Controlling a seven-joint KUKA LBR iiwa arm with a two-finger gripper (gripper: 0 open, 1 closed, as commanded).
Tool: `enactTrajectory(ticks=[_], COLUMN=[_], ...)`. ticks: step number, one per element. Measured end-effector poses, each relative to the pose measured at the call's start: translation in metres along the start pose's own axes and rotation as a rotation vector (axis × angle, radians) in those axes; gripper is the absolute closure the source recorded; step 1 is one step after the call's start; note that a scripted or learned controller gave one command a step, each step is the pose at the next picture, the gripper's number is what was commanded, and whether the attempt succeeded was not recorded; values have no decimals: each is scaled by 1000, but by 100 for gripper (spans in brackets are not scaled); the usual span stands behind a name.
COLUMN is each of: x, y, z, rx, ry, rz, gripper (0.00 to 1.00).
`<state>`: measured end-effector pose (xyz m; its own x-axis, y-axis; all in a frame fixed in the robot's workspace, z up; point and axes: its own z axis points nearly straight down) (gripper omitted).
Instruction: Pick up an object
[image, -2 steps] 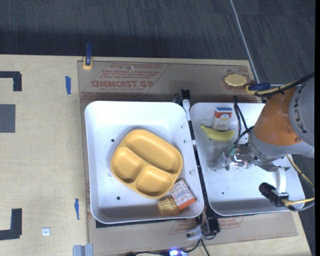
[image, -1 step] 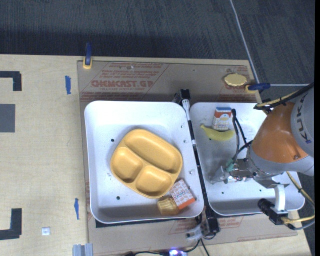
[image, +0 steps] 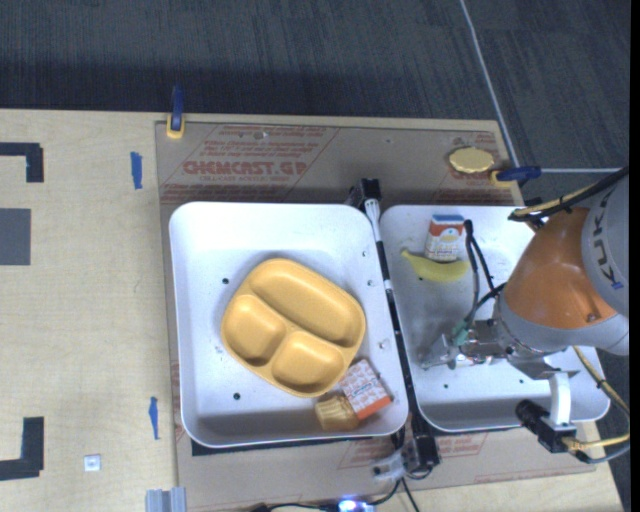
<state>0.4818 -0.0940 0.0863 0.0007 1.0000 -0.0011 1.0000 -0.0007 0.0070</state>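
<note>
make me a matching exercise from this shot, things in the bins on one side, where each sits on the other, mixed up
Things:
1. yellow divided tray
2. banana
3. small orange box
4. gripper

Places:
A. far end of the right bin
B. near corner of the left bin
C. middle of the left bin
D. over the right bin's floor

Pairs: 1-C, 2-A, 3-B, 4-D

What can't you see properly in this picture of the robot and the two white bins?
- Gripper: the camera view shows it low in the right bin, too small and blurred to read.
- Right bin's floor on the right: hidden under the arm.
- Small carton: its label is too small to read.
- Orange packet by the yellow divided tray: its print is blurred.
</note>
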Motion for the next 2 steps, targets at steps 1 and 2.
enactTrajectory(ticks=[1, 2], x=[0, 0], y=[0, 0], z=[0, 0], rx=[-1, -1], ry=[0, 1], rz=[0, -1], gripper=[0, 0])
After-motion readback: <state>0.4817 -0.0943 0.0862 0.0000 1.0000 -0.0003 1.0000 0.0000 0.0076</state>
